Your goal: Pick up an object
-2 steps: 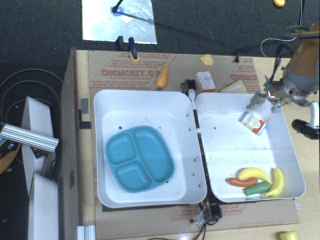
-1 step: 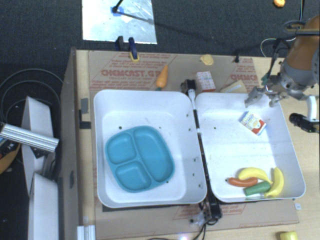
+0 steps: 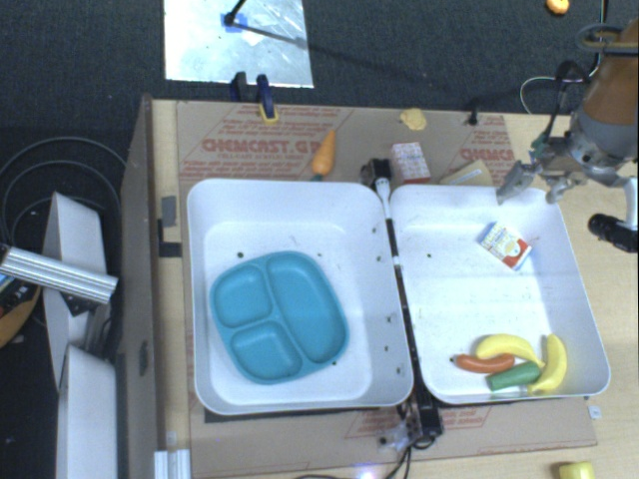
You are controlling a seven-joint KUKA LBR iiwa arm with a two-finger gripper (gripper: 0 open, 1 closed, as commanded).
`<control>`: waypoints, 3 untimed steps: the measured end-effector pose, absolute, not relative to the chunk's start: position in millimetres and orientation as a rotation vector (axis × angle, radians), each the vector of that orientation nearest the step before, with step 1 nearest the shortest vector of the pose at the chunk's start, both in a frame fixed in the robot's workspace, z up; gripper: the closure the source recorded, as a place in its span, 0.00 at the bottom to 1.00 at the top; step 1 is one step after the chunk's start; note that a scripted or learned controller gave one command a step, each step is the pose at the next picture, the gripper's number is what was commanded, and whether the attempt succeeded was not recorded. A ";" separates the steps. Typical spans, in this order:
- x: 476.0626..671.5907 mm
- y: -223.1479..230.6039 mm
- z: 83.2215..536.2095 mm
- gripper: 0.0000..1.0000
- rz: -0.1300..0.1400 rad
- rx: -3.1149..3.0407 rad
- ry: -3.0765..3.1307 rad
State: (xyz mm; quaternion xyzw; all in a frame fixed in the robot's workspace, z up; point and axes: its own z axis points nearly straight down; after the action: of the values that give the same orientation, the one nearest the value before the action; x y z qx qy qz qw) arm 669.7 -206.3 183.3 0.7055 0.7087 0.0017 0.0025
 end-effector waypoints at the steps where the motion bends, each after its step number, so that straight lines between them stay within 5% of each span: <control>1: 669.3 -206.5 189.8 0.00 0.003 2.214 2.223; 3: 669.3 -206.4 190.9 0.00 0.002 2.214 2.223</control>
State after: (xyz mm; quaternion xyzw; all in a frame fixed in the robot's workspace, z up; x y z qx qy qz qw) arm 669.3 -206.4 190.9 0.7056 0.7086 0.0006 0.0022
